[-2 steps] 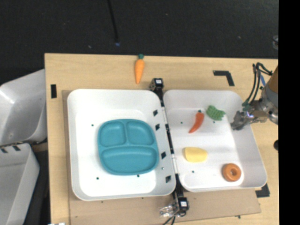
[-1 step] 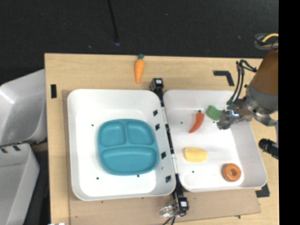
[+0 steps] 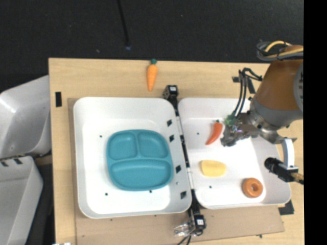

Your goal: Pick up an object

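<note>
Two white bins counted: left bin, right bin. One teal divided plate seen in left bin. Three items counted in right bin: one red pepper, one yellow piece, one orange ring-shaped piece. One carrot noted on bench.
</note>
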You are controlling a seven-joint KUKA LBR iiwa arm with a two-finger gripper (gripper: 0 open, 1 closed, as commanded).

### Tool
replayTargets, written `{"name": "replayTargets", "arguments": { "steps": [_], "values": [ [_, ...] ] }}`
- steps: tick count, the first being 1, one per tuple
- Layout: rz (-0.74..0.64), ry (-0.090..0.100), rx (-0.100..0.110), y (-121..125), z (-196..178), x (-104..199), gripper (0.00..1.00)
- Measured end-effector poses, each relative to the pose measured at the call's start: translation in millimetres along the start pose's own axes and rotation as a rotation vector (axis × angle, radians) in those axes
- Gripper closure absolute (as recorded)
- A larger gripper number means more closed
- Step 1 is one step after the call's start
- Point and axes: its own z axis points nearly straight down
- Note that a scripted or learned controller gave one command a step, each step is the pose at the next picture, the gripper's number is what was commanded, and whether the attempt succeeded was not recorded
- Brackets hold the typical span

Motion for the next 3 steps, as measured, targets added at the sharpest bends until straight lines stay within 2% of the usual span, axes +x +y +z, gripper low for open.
{"name": "replayTargets", "arguments": {
  "steps": [2,3],
  "values": [
    [0.001,0.0,0.001,-30,-1,103,1.0],
    [-0.001,0.0,-0.001,-25,-13,152,1.0]
  ]
}}
